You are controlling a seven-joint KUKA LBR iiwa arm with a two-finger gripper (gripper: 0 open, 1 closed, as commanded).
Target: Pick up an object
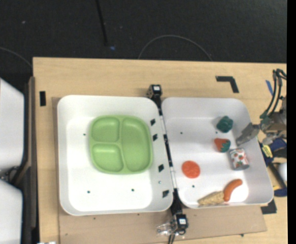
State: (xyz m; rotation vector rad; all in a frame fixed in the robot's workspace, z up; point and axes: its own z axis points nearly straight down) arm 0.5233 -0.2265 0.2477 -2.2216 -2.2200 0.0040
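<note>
Logging task status: nothing lifted yet, as far as I can judge; every object lies in the right white shallow plastic bin (198,116). My grey metal pincer (248,134) sits at that bin's right rim; whether it is apart or together I cannot tell, and nothing shows in it.

Contents, right bin:
- teal rounded knobbly lump (225,123), matte, nearest the pincer
- red-orange strawberry-like toy (222,145), just below it
- small clear speckled cube-like item (239,159)
- flat orange-red disc (191,169), smooth
- curved orange sausage-shaped piece (233,188)
- tan wedge, cone-like (210,199), touching the sausage shape's lower end

Left white bin (71,187): pale green moulded divided plate (121,144), glossy.

Both rest on the light wooden desk (112,75). Approach, grasp and lift remain.
</note>
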